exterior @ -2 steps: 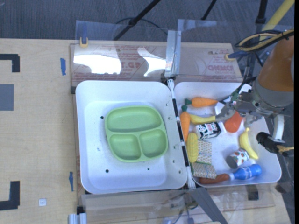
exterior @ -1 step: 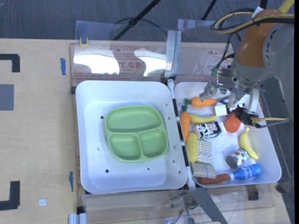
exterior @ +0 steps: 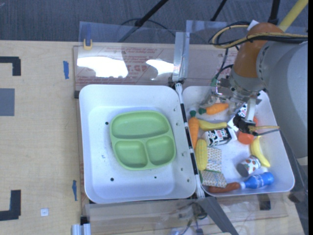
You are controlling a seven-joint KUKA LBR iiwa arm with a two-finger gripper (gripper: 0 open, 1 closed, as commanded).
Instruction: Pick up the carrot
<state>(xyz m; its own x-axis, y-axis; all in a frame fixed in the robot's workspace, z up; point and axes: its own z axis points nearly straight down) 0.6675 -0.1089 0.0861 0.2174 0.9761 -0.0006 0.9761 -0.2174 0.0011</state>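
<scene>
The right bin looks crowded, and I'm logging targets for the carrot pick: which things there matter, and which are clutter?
Belongs to the job:
- small orange carrot with green top
- grey arm's two-finger gripper, right above it

Just lying about:
- yellow corn cob
- yellow banana
- blue plastic bottle
- green three-compartment plate in the left bin

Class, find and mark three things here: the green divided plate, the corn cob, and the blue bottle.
Green three-compartment plastic plate (exterior: 143,140), camera view, central divider.
Yellow corn cob (exterior: 201,153), camera view, mid-length.
Blue plastic bottle (exterior: 259,181), camera view, body.
</scene>
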